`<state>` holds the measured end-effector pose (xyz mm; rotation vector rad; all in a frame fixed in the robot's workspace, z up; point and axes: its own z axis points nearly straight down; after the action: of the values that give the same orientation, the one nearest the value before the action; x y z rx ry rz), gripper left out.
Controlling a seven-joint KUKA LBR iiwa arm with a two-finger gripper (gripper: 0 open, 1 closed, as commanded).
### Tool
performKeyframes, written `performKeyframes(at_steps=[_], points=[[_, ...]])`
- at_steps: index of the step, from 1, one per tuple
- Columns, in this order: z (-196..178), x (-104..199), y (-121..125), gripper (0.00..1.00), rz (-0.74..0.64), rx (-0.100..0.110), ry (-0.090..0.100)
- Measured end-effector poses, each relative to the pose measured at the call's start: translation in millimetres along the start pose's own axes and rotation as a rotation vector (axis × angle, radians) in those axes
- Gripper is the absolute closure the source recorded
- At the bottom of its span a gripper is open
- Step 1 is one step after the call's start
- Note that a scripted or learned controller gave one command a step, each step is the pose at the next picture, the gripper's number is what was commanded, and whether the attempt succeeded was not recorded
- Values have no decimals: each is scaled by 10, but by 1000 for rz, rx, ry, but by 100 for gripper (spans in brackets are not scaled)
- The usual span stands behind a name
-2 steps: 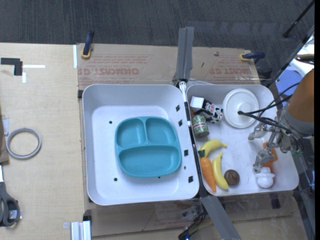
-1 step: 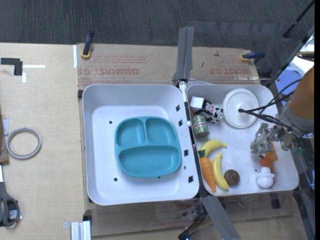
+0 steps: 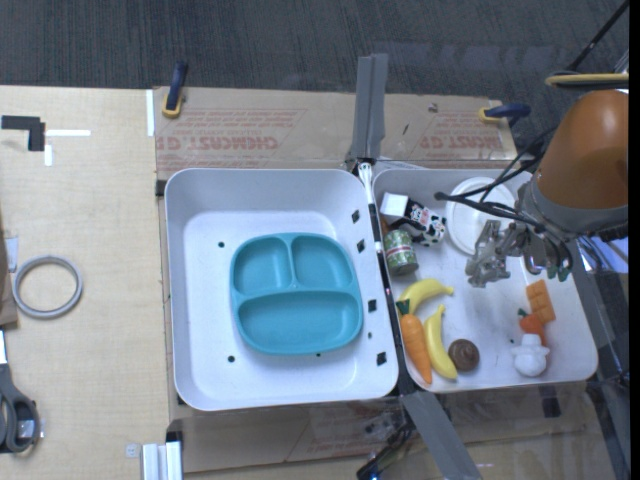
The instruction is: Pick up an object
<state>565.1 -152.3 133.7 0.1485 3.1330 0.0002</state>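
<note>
Teal divided plate [image 3: 296,293] fills the left bin [image 3: 190,298]; bananas [image 3: 432,318] (right bin [image 3: 572,353]); gripper [image 3: 487,268] state unclear

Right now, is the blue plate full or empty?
Empty. The blue plate sits in the left bin with all three compartments bare; the toy food lies in the right bin.

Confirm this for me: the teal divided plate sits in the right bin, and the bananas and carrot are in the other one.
Not quite. The camera view shows the teal divided plate in the left bin; the bananas and carrot are in the other one.
</note>
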Motion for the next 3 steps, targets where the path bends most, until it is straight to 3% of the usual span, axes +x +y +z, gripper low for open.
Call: performKeyframes(at_steps=[1,2,3], points=[[411,-38,-692,100,-449,-1,2],[411,-39,-691,0,-450,-1,1],[413,502,-738,0,-407,-1,2]])
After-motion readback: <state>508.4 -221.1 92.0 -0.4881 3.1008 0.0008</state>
